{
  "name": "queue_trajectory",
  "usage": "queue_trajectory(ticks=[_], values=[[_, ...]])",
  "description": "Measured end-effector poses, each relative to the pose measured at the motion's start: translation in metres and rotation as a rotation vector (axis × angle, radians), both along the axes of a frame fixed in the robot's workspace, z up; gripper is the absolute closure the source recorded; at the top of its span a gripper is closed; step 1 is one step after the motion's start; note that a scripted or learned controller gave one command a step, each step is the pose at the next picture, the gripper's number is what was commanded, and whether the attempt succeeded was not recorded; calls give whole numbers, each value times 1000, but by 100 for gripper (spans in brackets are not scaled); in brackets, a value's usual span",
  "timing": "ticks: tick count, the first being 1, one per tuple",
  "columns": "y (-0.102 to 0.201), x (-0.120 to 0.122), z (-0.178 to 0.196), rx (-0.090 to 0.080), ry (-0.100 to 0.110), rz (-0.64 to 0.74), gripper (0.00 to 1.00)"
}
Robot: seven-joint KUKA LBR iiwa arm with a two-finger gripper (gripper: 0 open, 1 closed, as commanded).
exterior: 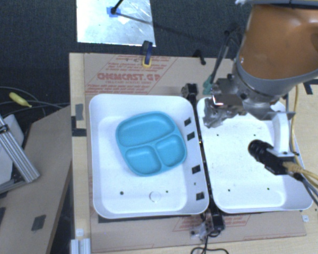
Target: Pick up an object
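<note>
Operator: Currently, what is the status of the pick?

Technician: Not started, as far as can be judged. The claw sits low over the far left corner of the right bin, near the divider between bins. Whether it is parted or closed cannot be determined; the wrist blocks the line of sight.

Operator: Location of the object?

Technician: The blue divided plate lies flat in the left bin, roughly central, well apart from the claw. A small clear disc rests near that bin's front edge.

Operator: Remaining work?

Technician: All of it: approach, grasp and lift. Nothing is visibly carried.
</note>
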State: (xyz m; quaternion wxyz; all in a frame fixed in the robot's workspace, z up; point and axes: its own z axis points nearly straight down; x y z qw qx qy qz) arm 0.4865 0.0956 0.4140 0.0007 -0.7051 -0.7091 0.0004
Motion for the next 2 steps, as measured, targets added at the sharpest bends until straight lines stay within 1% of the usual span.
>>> queue_trajectory(ticks=[1, 2], values=[[-10, 0, 42, 1, -8, -2, 100], [74, 12, 62, 4, -6, 6, 100]])
